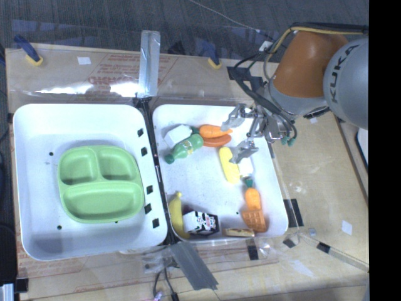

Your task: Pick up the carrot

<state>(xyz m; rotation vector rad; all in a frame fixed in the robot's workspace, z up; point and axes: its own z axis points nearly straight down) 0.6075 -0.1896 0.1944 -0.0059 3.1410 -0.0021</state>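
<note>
"KUKA" runs in dark letters down the grey arm. The orange plastic carrot lies at the right bin's far end, long axis across it, leafy end rightward. The metal two-finger gripper hovers beside it, fingers spread, pinching nothing.

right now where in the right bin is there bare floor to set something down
The widest bare patch in the right bin lies mid-floor, between the green bottle, the yellow piece and the milk carton. The top edge by the carrot and the right side down to the second carrot are crowded. The left bin has floor around the green plate.
</note>
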